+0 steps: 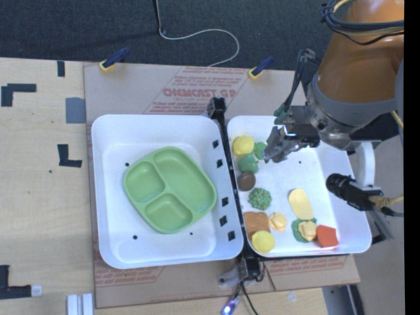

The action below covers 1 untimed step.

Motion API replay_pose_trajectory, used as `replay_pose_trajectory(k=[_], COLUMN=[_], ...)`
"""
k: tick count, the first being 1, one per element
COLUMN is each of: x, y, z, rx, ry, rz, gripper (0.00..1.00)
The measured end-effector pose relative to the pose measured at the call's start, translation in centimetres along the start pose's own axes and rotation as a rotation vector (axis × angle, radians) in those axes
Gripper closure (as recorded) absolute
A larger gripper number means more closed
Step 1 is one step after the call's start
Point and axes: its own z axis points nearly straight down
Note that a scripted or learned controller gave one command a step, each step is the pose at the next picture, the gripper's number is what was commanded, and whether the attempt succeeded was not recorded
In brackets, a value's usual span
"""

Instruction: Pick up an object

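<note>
Gripper (274,151) hangs low over the right bin (341,159), beside the yellow ball (243,144) and a green piece (249,163) at the bin's left wall; likely lining up a grab there. Finger state cannot be told (dark, blurred). Pale yellow oblong (301,203) lies mid-bin, long axis running near-to-far, slightly tilted.

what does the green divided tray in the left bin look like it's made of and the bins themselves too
Green divided tray: probably moulded plastic, smooth with a soft sheen; its colour is uniform and the three compartments have rounded edges.
Left bin and right bin: likely thin white plastic, smooth and slightly glossy, with rounded corners and a rolled rim. Coated metal can't be ruled out.
</note>
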Motion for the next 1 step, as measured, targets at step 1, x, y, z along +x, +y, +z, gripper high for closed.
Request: replay_pose_trajectory(k=[1], x=[3.98], y=[-1.08], z=[-2.75], rx=[0.005], ry=[0.000], rz=[0.003], gripper=[1.00])
